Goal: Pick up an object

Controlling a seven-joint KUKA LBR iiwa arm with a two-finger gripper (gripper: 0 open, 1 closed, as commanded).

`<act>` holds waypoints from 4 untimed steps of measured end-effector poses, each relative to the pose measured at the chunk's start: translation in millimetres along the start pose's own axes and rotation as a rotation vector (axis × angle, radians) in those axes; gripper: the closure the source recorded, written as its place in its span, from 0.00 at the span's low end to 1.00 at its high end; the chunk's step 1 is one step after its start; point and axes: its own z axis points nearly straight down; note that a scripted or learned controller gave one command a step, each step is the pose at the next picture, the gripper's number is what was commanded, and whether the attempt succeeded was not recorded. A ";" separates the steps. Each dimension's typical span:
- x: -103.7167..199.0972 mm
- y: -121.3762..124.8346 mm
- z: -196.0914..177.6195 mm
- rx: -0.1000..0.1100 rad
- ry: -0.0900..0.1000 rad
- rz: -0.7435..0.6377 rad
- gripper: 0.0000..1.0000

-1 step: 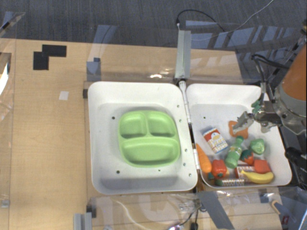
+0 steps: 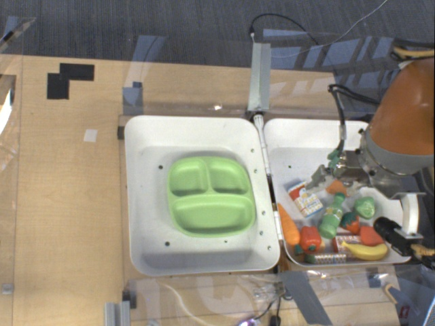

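My gripper (image 2: pixel 331 175) hangs low over the right bin (image 2: pixel 299 141), at the upper edge of a pile of toy foods. Just below and left of it lies a small white and red carton (image 2: pixel 306 200). A small orange piece (image 2: pixel 336 187) sits directly under the gripper. A green bottle (image 2: pixel 332 219) lies below that. An orange carrot (image 2: pixel 289 226) rests along the bin's left wall, with a red pepper (image 2: pixel 311 237) next to it. A yellow banana (image 2: pixel 366 250) lies at the front, near a green round piece (image 2: pixel 365 208). The arm's body hides the bin's right side.
The left bin (image 2: pixel 146 182) holds a green divided plate (image 2: pixel 211 195) in its middle. A grey metal bar (image 2: pixel 260 73) runs back from between the bins. Black cables (image 2: pixel 340 107) hang by the arm at the right bin's far edge.
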 end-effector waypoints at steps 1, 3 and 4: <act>-32.2 1.5 153.6 -0.008 -0.009 -0.286 0.00; -40.1 71.2 156.6 -0.014 0.001 -0.025 1.00; -44.4 44.9 164.5 0.002 0.000 -0.119 1.00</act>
